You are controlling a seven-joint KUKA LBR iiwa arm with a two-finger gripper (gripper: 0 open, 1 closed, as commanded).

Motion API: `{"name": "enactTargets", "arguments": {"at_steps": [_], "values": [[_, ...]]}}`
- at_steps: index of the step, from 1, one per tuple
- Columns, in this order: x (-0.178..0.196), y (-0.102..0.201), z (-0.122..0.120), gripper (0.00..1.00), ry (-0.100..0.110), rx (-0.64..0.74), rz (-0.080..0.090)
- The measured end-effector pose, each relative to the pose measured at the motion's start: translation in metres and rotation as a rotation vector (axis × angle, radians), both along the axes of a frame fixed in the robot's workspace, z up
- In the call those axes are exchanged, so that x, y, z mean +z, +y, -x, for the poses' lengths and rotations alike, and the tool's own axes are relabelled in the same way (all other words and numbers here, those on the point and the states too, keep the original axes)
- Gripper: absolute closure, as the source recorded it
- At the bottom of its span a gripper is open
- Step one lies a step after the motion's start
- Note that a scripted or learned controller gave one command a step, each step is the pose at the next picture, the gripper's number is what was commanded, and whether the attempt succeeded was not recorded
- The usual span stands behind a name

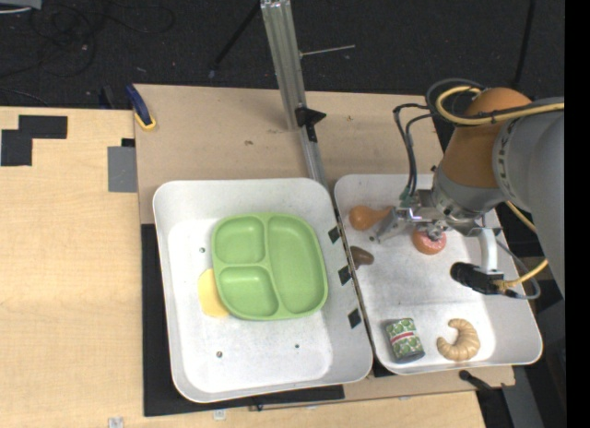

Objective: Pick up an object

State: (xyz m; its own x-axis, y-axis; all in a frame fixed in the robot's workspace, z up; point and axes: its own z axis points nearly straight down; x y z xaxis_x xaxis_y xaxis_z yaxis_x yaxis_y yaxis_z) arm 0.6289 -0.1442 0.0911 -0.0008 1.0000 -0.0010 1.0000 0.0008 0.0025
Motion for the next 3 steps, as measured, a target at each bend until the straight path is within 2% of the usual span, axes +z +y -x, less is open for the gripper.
{"name": "enactTargets", "arguments": {"at_steps": [1,2,3], "values": [[0.014,-0.005,-0.002,1.00,-0.011,-0.002,0.011],[0.061,-0.011,0.001,1.00,0.001,-0.002,-0.001],[0.113,-0.002,0.003,1.00,0.000,0.001,-0.001]]}}
